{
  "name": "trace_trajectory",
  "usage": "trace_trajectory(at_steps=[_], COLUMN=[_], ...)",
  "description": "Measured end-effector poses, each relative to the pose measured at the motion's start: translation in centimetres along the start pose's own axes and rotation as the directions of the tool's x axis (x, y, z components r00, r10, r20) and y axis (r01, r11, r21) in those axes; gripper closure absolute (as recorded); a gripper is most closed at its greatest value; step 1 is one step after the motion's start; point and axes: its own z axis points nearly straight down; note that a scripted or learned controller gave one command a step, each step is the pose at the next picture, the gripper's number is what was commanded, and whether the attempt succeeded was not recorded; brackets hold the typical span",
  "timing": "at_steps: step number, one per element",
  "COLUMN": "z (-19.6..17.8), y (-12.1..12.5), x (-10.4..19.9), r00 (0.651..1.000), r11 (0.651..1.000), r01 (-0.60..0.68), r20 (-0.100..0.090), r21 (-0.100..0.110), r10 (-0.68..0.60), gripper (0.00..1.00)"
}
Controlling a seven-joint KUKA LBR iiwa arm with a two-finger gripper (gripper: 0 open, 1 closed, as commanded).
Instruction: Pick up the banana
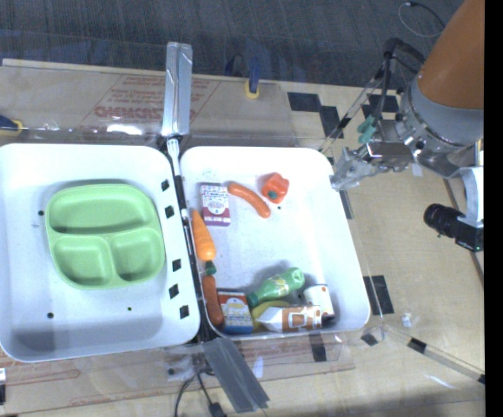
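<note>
Two white bins side by side on a bench, with one arm to the right.

1. Left bin point(8, 159): holds a green plate point(103, 233) with three compartments, lying flat at its centre.

2. Right bin point(342, 259), contents by clock position within the bin:
- carton point(214, 204), red and white, at 10 o'clock;
- sausage point(249, 199), orange, at 11 o'clock, just beside the carton;
- pepper point(274, 186), orange-red, at 12 o'clock, near the sausage's upper end;
- carrot point(202, 237), at 9 o'clock, along the left wall;
- second sausage point(210, 298), at 7 o'clock, against the same wall;
- green bottle point(279, 285), at 6 o'clock, lying on its side;
- packets point(290, 320), clustered along the lower wall, touching the bottle.

3. The banana: cannot be identified with certainty. A yellowish shape point(262, 299) at 6 o'clock, touching the bottle's lower side, may be it.

4. Arm: enters from 2 o'clock of the view. Its orange band point(464, 50) sits highest, and the grey wrist point(442, 133) below it slants down and leftward. Cables loop beside the wrist.

5. The gripper point(347, 168): grey, over the right bin's 2 o'clock corner, at the rim and well apart from the cluster at 6 o'clock. How far it is open cannot be told, and no item shows in its grasp.
</note>
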Motion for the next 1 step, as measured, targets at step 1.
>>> trace_trajectory(at_steps=[1], z=[2.90], y=[2.10], x=[5.35], r00=[0.999], r11=[0.999], r01=[-0.045], r20=[0.001], r21=[0.001], r10=[0.045], gripper=[1.00])
